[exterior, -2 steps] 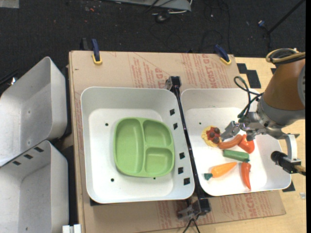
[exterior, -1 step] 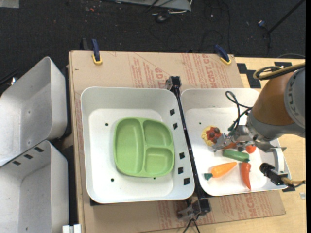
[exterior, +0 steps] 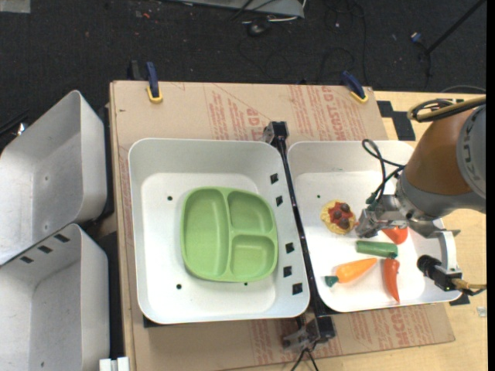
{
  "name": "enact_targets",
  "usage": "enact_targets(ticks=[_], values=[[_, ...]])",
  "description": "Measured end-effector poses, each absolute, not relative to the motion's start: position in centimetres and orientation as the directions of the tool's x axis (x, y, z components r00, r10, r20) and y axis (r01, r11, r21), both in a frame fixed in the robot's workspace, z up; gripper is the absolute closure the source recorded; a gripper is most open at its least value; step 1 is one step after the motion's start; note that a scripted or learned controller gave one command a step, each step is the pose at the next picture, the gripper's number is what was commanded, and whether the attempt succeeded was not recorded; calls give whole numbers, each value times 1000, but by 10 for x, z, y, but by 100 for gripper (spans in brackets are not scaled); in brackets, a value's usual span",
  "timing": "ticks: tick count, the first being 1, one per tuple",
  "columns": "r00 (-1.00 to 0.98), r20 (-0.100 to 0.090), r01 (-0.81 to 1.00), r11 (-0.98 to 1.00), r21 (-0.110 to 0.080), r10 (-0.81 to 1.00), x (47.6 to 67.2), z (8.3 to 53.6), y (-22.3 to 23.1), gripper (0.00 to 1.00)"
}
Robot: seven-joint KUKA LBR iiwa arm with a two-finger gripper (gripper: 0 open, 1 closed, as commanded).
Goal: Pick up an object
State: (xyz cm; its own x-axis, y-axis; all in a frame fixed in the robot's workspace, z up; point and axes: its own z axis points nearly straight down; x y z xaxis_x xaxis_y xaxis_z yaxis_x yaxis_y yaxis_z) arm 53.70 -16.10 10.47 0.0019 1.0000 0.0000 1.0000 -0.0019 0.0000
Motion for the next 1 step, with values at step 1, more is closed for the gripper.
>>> enact_targets(ticks=[1], values=[[2, -2, 1000, -2, 4, 1000, 537, 159, -172, 100]])
